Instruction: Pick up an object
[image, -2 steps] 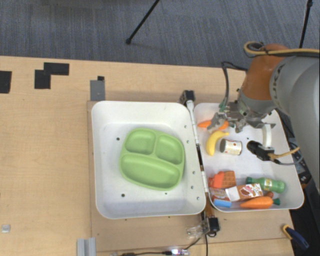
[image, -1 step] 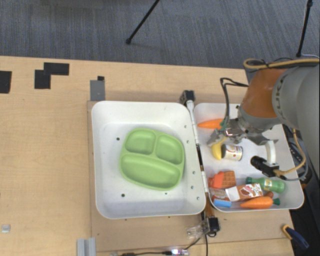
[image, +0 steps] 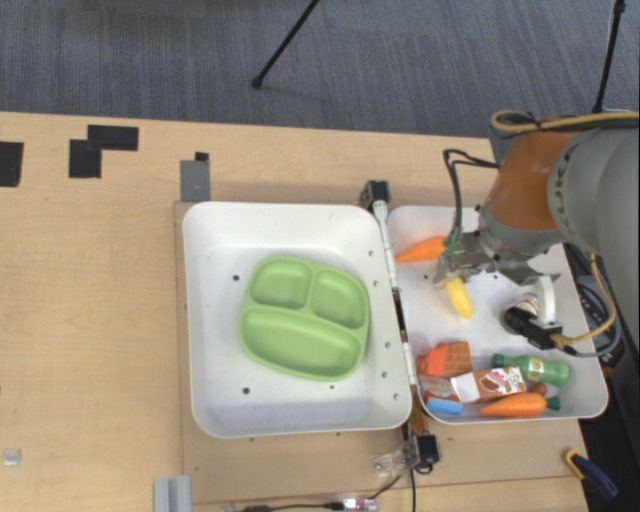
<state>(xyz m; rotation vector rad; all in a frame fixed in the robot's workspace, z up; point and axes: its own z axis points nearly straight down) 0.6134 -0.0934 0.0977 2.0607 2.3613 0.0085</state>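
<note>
Two white bins sat side by side on the bench (image: 100, 300), filling the centre and right of the frame. One green divided plate (image: 303, 318) lay in the middle of the left bin (image: 220, 400), clear of its walls.

One grey arm (image: 595, 190) with an orange band (image: 525, 180) reached in from the right edge of the frame over the upper part of the right bin (image: 500, 305). Its gripper (image: 463, 266) was positioned low over the bin floor, directly above the upper end of a small yellow item (image: 458, 298). Contact between the two could not be confirmed. Whether the gripper was released or clenched could not be told from this view.

One carrot (image: 420, 250) lay in the upper left corner of the right bin, just left of the gripper.

Five further items were crowded along the lower edge of the right bin:
- a brown waffle-like piece (image: 447, 358) at the left;
- a blue piece (image: 445, 407) below it, against the wall;
- a red and white packet (image: 490, 382) in the middle;
- a green bottle (image: 538, 371) lying on its side at the right;
- a second carrot (image: 515, 404) along the lower wall.
</note>
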